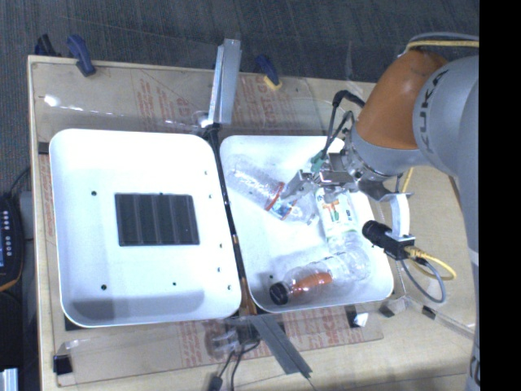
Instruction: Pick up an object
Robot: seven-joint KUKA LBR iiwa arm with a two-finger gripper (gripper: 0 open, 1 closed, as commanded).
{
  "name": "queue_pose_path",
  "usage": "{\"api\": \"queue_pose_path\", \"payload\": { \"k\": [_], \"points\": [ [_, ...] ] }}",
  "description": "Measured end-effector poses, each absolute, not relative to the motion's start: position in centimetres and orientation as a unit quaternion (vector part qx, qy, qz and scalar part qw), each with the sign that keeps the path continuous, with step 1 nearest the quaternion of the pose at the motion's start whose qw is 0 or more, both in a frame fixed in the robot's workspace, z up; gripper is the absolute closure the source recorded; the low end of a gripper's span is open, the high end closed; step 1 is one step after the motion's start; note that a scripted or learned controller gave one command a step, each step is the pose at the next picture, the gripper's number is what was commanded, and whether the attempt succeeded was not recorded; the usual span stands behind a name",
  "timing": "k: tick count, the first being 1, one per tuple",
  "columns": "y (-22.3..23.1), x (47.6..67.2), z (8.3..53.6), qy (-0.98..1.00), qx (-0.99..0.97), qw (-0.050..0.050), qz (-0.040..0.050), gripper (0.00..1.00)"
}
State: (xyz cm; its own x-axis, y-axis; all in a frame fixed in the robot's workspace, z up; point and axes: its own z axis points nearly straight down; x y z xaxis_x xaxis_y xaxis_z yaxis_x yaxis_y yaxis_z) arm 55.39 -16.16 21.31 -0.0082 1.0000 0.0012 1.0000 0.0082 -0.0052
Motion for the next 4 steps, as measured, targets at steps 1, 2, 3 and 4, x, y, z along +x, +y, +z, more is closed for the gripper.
{"api": "queue_pose_path", "payload": {
  "k": [1, 2, 3, 4],
  "points": [
    [-17.6, 60.2, 10.8, -0.779, -0.627, 0.003, 0.0013, 0.0],
    [-16.5, 61.4, 9.4, -0.793, -0.61, 0.0, 0.0001, 0.0],
    [-16.4, 61.3, 10.4, -0.794, -0.608, 0.002, 0.0015, 1.0],
    [-13.6, 62.9, 17.8, -0.823, -0.568, 0.0, 0.0002, 1.0]
  ]
}}
